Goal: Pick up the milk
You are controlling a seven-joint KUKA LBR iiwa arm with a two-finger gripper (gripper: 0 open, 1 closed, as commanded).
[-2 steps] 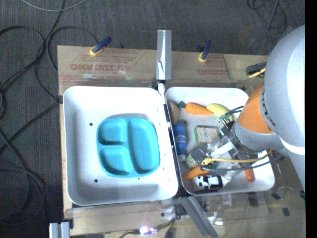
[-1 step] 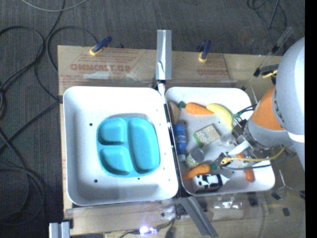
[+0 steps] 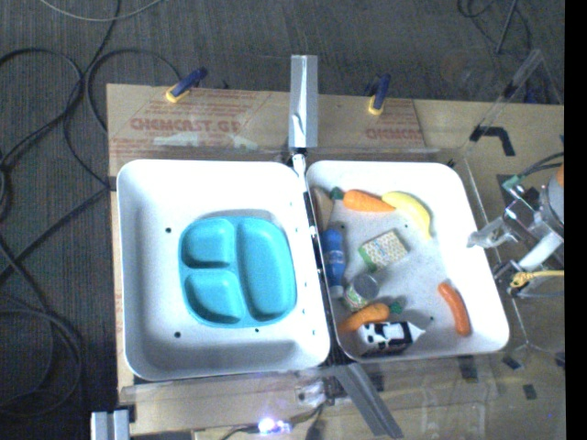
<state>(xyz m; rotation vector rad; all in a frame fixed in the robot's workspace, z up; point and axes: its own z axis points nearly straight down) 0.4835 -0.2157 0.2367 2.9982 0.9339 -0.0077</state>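
The milk is a small black-and-white carton lying at the front edge of the right bin, just below an orange carrot. My gripper hangs at the right rim of that bin, outside the pile and well to the right of and behind the milk. Nothing shows in its grasp.
The right bin also holds a second carrot, a banana, a blue bottle, a green-and-white box, a grey can and a red sausage. A blue divided plate lies in the left bin.
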